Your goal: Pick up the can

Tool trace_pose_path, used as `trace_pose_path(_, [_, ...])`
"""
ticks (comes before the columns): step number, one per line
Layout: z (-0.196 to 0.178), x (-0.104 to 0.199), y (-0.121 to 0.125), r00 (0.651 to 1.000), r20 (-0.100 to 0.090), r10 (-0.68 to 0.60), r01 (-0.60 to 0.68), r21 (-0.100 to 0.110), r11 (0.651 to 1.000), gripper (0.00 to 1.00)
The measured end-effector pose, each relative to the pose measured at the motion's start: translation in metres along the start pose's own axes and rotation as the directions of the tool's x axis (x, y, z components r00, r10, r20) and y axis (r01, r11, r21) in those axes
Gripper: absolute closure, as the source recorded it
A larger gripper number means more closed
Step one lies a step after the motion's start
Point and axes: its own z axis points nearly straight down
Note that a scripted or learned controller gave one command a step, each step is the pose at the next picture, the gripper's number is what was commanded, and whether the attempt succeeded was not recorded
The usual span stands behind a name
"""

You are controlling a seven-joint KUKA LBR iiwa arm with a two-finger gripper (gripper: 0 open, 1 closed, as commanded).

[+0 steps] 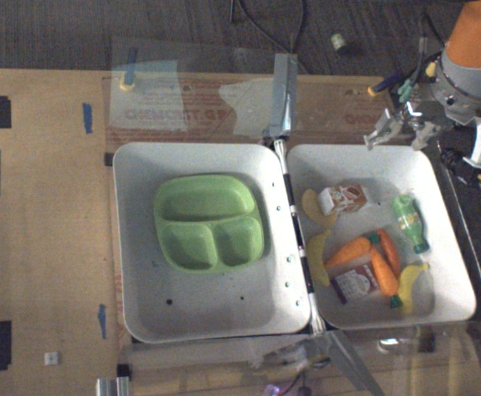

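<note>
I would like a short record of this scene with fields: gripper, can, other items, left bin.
gripper: open, above the far rim of the right bin, holding nothing
can: on its side, far part of the right bin
other items: green bottle, carrots, bananas
left bin: green divided plate
</note>
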Motion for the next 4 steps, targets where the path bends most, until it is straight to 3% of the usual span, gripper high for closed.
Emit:
trace_pose_path(1, [-0.011,0.001,0.001,1.0,0.002,-0.002,0.002,-0.004,1.0,1.0])
trace_pose_path(2, [-0.081,0.029,-0.08,0.991,0.0,-0.132,0.132,0.0,0.991,1.0])
trace_pose_path(3, [-0.158,0.047,-0.145,0.996,0.002,-0.085,0.085,-0.002,0.996,1.0])
trace_pose_path(4, [-0.178,-0.02,-0.172,0.986,0.004,-0.17,0.17,-0.004,0.986,1.0])
